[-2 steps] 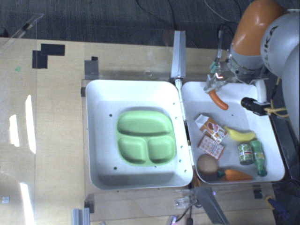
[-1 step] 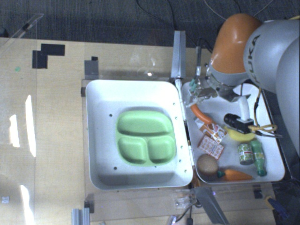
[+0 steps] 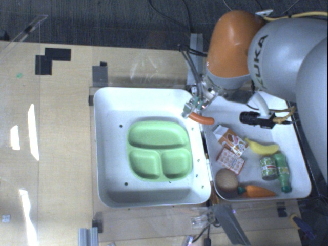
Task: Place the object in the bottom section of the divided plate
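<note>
- divided plate (image 3: 158,149): pale green all over, in the white left bin (image 3: 110,137)
- sausage (image 3: 201,119): orange-red, at the plate's 2 o'clock
- banana (image 3: 262,147): yellow
- carrot (image 3: 258,191): orange
- can (image 3: 267,168): green with a pale label
- bottle (image 3: 283,171): green, at the can's 3 o'clock
- two packets (image 3: 231,150): red-brown and white print
- round thing (image 3: 227,178): dull brown
- arm (image 3: 266,45): grey with an orange band
- tabletop (image 3: 46,152): light wood with black marks (image 3: 51,59) at 11 o'clock
</note>
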`<state>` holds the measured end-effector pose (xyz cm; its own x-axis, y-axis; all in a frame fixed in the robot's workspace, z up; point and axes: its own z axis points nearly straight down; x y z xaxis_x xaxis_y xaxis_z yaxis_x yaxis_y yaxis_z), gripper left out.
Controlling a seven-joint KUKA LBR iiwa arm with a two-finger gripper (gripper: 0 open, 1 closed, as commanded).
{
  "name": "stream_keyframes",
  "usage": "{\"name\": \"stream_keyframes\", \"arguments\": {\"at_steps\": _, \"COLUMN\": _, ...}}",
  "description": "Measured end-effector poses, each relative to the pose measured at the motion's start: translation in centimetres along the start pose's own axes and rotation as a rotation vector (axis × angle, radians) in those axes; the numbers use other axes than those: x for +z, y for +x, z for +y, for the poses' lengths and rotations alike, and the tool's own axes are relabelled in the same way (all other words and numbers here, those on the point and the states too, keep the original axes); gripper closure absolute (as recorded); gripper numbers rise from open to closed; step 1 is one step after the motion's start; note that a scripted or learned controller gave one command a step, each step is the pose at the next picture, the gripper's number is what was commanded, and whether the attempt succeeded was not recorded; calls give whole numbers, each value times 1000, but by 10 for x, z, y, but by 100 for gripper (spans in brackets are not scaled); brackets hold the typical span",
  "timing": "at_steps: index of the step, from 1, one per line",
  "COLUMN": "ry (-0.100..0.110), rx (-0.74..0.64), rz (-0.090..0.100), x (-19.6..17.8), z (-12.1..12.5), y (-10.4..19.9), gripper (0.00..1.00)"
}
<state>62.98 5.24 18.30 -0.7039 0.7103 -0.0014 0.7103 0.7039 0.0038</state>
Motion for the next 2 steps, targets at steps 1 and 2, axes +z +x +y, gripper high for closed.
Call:
{"name": "stream_keyframes", "arguments": {"at_steps": 1, "ry": 3, "rx": -147, "rz": 3, "x": 1, "z": 12, "y": 49, "gripper": 100}}
{"name": "stream_keyframes", "arguments": {"at_steps": 2, "ry": 3, "rx": -146, "rz": 3, "x": 1, "z": 12, "y": 48, "gripper": 0}}
